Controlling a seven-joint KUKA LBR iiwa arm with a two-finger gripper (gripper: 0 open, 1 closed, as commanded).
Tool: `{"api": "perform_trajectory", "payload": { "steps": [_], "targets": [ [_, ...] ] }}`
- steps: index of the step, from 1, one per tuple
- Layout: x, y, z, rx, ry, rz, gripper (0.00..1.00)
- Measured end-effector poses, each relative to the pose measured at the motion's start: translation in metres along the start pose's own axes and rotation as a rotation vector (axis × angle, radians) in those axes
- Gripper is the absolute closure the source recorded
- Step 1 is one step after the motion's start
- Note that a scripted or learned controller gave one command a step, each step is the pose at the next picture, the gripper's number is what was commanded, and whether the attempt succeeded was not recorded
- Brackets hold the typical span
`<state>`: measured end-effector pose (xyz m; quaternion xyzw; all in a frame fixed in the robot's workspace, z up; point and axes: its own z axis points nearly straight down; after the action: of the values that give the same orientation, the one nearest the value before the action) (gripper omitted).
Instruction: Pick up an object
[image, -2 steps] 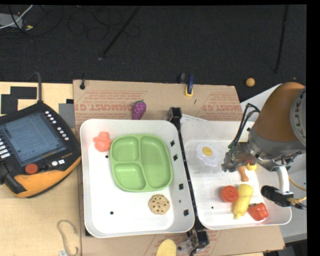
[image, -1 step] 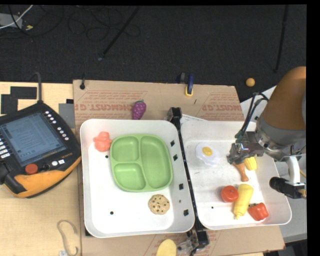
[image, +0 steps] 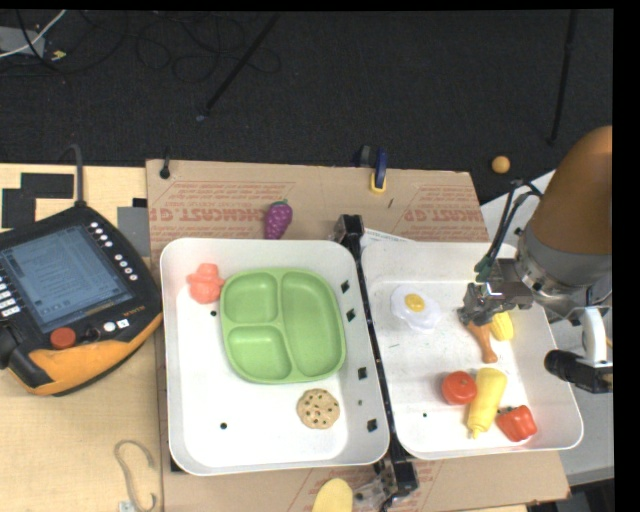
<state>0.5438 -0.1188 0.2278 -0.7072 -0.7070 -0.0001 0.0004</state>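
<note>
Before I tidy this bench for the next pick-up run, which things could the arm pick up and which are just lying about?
For picking, in the bins:
fried egg
tomato
corn cob
red pepper
cookie
pink toy
green plate

Lying about, outside the bins:
grapes
tablet
yellow clamp
lemon

Look up and left of the gripper (image: 484, 312): the cardboard sheet (image: 320, 200) behind both bins carries red print, twice over, upside down from your side. It seems to read "CHEMCRZT. GP", though the letters are faint. Further left, the handheld control pad (image: 70, 290) shows screen lines too small for you to read.
</note>
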Motion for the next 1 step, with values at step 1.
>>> {"api": "perform_trajectory", "payload": {
  "steps": [1],
  "targets": [
    [0.0206, 0.0385, -0.0042, -0.001, 0.0, -0.002, 1.0]
  ]
}}
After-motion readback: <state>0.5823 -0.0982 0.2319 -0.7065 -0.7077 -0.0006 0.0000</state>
